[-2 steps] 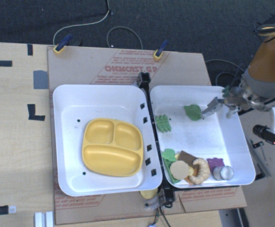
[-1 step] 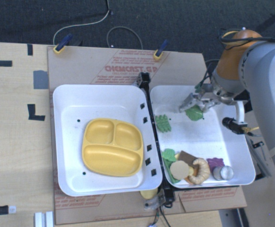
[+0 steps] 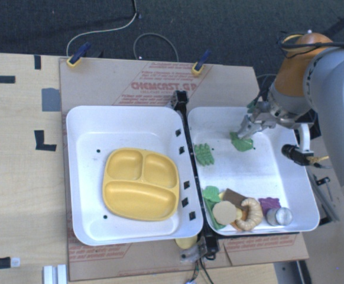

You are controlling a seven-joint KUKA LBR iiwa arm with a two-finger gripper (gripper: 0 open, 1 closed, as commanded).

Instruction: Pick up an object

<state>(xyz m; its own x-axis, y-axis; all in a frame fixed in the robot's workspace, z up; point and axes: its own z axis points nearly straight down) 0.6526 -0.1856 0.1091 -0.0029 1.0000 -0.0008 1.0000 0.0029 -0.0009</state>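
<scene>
- A robotics lab test rig, not a home.
- Two white bins (image 3: 77, 158) sit clamped on a cardboard sheet (image 3: 154, 84) over a plywood bench (image 3: 18, 176).
- Loose cables (image 3: 133, 16) trail across dark carpet (image 3: 219, 16) at the far side.
- An industrial arm (image 3: 314, 76) reaches in from the right.

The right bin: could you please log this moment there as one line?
end effector: low in right bin, far side | at: green piece | grasp: unclear | left bin: yellow tray

A: Arm (image 3: 328, 93) colour?
B: Grey rounded casing, 1 orange band (image 3: 296, 64) above wrist.
A: End effector (image 3: 247, 130)?
B: Grey metal, slim. Black cabling and a black fitting alongside.
</scene>
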